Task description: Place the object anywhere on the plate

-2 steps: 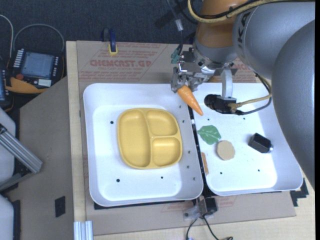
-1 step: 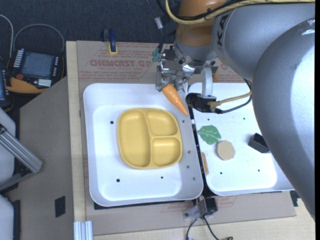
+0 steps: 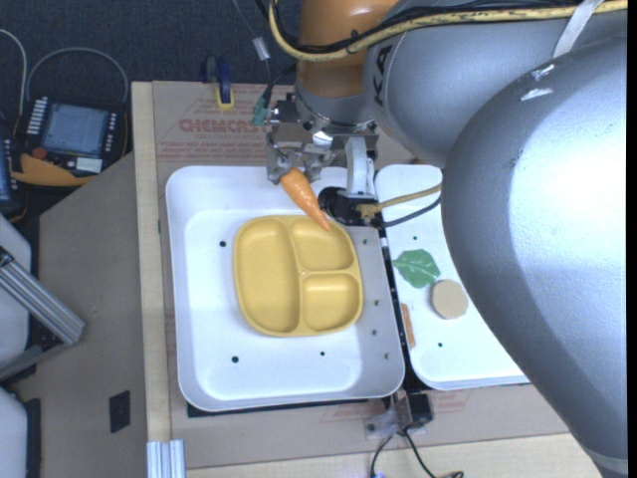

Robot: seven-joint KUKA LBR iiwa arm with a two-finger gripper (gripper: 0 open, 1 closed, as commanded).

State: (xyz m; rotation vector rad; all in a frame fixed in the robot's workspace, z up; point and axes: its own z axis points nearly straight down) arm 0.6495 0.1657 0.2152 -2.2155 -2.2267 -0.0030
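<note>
An orange toy carrot (image 3: 307, 202) hangs at a slant over the far edge of the left bin (image 3: 199, 297). Its thick end sits between the fingers of my gripper (image 3: 290, 172), and its tip reaches the far rim of the plate. The gripper is shut on the carrot's top. The yellow plate (image 3: 269, 267), divided into three compartments, lies in the middle of the left bin, just below and in front of the gripper.
The right bin (image 3: 468, 357) holds a green leaf-shaped piece (image 3: 417, 267) and a tan round disc (image 3: 449, 300). The large grey arm covers much of the right side. A cardboard sheet lies under the bins.
</note>
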